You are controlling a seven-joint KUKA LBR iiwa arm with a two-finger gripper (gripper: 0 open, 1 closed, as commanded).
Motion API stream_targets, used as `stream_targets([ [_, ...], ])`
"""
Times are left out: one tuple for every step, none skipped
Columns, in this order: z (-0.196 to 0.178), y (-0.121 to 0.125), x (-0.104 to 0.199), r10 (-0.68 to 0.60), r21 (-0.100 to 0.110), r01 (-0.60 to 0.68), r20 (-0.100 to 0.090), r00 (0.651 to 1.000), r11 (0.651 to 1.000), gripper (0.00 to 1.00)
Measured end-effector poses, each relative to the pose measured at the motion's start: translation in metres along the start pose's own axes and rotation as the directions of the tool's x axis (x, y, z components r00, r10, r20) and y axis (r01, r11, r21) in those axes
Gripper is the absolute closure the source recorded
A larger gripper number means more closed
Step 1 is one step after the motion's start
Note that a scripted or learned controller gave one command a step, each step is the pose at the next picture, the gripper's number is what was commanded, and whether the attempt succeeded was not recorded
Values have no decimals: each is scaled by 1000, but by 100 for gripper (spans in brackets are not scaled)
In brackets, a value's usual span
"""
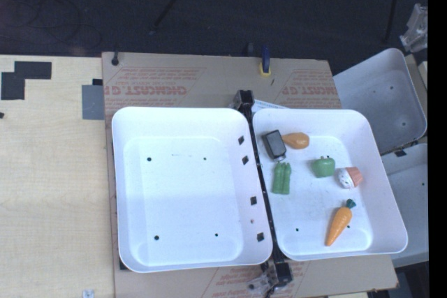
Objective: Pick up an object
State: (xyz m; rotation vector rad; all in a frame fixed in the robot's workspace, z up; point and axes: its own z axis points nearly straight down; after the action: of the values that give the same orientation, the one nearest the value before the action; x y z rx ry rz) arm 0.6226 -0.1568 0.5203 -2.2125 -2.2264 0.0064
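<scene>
The right white bin (380,220) holds several small objects. A black block (274,144) lies at its upper left, touching an orange oval piece (297,141) on its right. Below them sits a green bottle-shaped piece (281,178). A round green piece (323,167) rests near the middle, with a white and pink piece (348,178) just to its right. An orange toy carrot (339,222) with a green top lies slanted towards the bin's lower right.
The left white bin (129,185) adjoins the right one along a black clipped divider (253,171). Both rest on a cardboard sheet (174,84) on a pale wooden bench. A grey metal plate (384,94) and a metal part (417,28) stand at the right.
</scene>
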Motion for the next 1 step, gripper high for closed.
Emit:
stream_targets([
  [87,-55,61,2,9,-2,-5,1000,1000,100],
])
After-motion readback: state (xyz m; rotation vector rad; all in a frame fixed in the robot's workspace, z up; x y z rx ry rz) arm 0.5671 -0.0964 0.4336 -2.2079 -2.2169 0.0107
